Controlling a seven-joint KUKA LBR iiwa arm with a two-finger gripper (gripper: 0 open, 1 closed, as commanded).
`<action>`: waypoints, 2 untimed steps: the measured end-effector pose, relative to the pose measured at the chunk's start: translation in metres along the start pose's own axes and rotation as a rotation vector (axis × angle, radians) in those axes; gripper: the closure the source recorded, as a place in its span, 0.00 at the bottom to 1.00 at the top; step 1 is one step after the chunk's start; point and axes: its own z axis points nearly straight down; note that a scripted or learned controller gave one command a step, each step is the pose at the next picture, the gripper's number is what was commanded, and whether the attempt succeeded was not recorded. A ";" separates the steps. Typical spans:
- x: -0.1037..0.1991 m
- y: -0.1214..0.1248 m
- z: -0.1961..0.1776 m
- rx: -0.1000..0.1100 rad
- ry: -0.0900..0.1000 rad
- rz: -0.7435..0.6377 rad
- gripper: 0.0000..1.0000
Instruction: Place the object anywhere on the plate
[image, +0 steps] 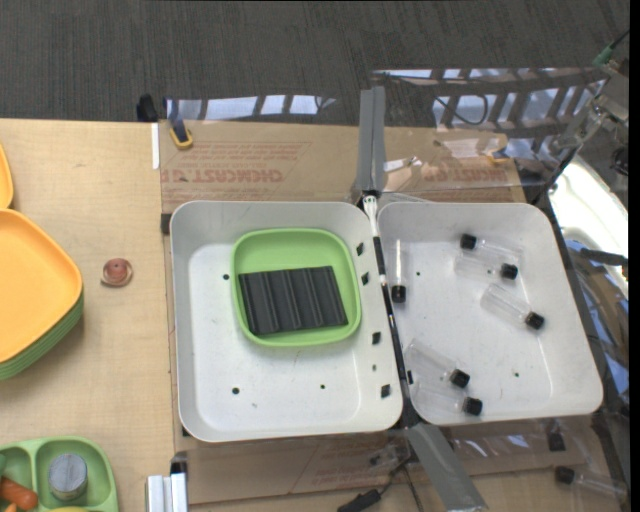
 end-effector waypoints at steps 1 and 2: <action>-0.007 -0.001 0.036 0.000 0.000 0.027 0.00; -0.007 -0.001 0.070 0.000 0.000 0.087 0.00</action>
